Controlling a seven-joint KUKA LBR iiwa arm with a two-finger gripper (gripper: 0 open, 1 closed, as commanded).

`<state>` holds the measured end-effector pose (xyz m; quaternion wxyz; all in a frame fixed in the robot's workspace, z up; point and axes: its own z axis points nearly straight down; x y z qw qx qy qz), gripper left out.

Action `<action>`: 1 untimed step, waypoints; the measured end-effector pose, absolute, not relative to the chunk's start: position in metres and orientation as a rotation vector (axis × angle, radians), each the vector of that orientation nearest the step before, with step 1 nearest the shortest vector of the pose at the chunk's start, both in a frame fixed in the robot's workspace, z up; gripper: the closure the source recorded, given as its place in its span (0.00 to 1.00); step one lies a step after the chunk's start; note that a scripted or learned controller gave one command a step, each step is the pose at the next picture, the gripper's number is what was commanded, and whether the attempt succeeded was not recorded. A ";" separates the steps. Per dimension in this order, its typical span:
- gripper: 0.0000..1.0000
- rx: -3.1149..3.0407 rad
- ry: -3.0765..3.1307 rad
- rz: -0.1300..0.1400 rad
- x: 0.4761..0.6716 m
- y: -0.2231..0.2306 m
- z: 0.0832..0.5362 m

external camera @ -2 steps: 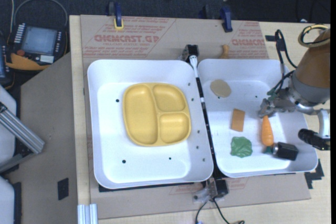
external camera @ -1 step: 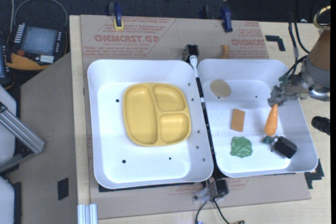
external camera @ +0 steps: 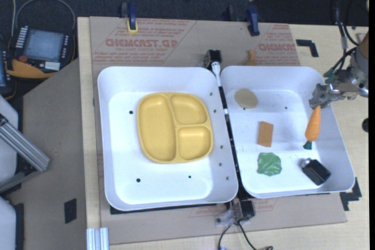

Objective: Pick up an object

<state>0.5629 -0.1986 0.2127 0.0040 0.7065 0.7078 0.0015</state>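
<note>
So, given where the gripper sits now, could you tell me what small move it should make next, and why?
Probably a short descent over the carrot. The gripper sits at the right bin's far right edge, just above the carrot's upper end, and nothing shows between its fingers.

Glossy white plastic bins [external camera: 117, 184] on matt brown cardboard [external camera: 176, 35].

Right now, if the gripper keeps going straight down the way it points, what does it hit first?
Most likely the carrot: the gripper sits right at its upper end in the right bin, pointing downward. Depth is unclear from this slanted view, so it may already be touching.
</note>
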 end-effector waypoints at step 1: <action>1.00 2.218 2.228 0.001 0.557 -0.146 0.225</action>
